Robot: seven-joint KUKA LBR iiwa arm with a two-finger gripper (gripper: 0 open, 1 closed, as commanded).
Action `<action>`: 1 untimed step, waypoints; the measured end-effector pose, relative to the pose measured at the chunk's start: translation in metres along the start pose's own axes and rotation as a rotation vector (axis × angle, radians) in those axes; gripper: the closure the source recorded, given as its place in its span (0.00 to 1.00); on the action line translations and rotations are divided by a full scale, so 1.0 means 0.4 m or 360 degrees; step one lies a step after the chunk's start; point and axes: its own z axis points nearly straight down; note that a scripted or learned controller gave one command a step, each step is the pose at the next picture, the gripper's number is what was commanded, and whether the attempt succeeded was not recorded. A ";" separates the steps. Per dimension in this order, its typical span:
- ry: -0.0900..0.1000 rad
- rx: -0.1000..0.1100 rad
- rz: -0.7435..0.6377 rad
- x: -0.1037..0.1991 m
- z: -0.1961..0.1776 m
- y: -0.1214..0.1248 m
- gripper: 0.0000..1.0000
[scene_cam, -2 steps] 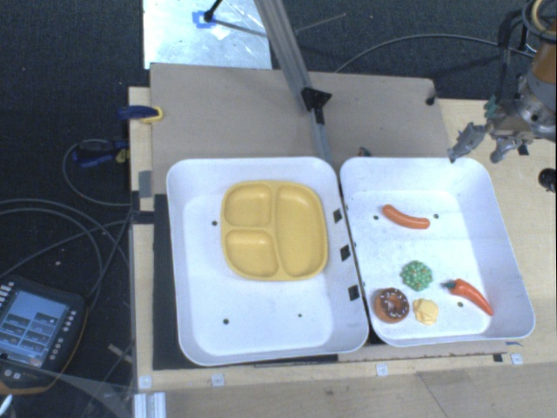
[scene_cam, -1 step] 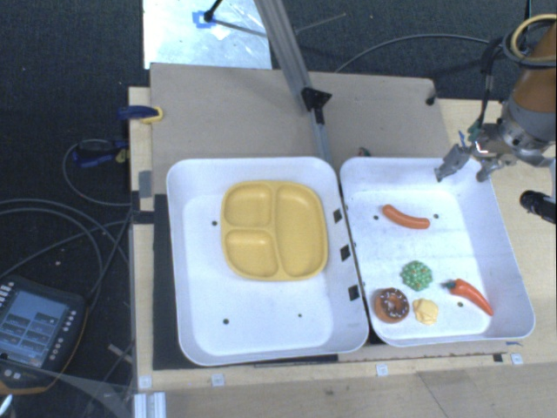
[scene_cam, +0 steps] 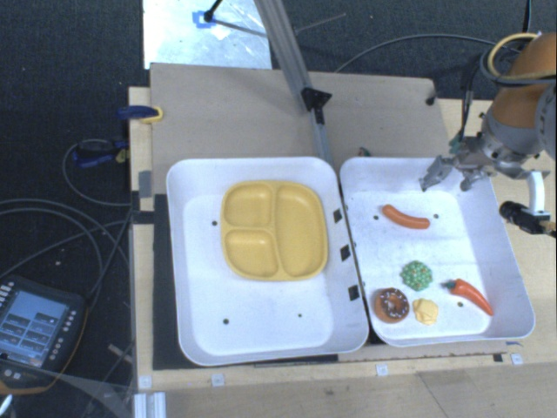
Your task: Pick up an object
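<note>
The right bin (scene_cam: 496, 242) holds a sausage (scene_cam: 406, 218) in its upper middle, a green bumpy ball (scene_cam: 417, 275), a brown doughnut (scene_cam: 392, 304), a small yellow piece (scene_cam: 426, 311) and an orange carrot (scene_cam: 471, 294). My gripper (scene_cam: 452, 178) hangs over the bin's far edge, above and to the right of the sausage. Its two fingers stand apart, open, with nothing between them.
The left bin (scene_cam: 196, 320) bears a yellow divided plate (scene_cam: 273, 230). A slanted metal pole (scene_cam: 287, 46) crosses the bench at the back, ending at a clamp near the bins' junction. Cables and a teach pendant (scene_cam: 30, 325) lie on the floor to the left.
</note>
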 end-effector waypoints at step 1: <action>-0.0006 -0.0012 -0.0004 -0.003 -0.038 0.005 1.00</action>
